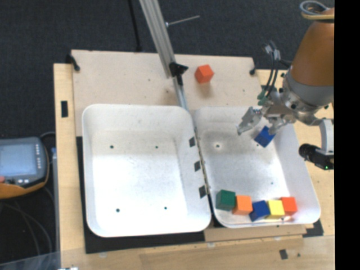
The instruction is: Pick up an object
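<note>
One blue cube (pixel 263 136) pinched between my fingers.
My gripper (pixel 260 129) hangs above the right bin (pixel 236 162); five blocks (pixel 256 205) sit below it.

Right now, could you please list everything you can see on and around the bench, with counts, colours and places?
Bins: 2, white, side by side on the bench, left bin and right bin.
Row of blocks: 5, along the right bin's near edge: green block, orange block, blue block, yellow block, orange-red block.
Raised blue block: 1, between the gripper's fingers, over the right bin.
Loose orange block: 1, on the bench behind the bins.
Metal rail: 1, silver, slanting from the top down to the gap between the bins.
Handheld screen: 1, grey and orange, left of the bench.
Bench: 1, pale wood.
Gripper: 1, grey, shut on the raised blue block.
Arm: 1, orange band, entering from the right.
</note>
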